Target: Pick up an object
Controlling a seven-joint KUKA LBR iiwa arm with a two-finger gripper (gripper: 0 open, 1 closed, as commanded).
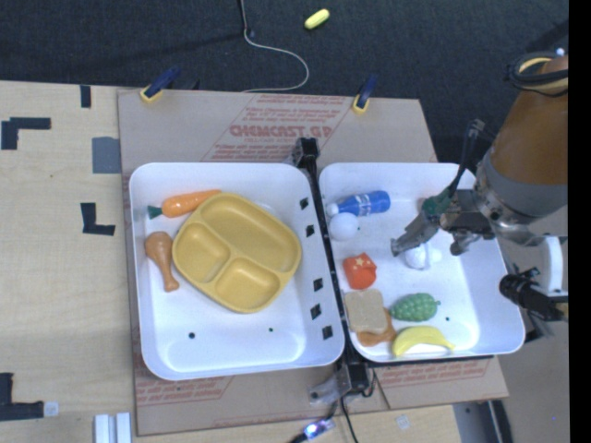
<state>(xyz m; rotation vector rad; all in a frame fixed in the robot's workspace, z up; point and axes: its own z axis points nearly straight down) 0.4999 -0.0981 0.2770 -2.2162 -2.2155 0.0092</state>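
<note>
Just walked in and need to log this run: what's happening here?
The arm's gripper is over the right bin, right at a small white object. Nothing is visibly held. A tomato, bottle and banana lie nearby; the yellow tray sits in the left bin.

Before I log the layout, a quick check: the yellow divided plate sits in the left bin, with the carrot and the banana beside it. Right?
Not quite. The camera view shows the yellow divided plate in the left bin with the carrot beside it, but the banana lies in the right bin, near its front edge.
</note>
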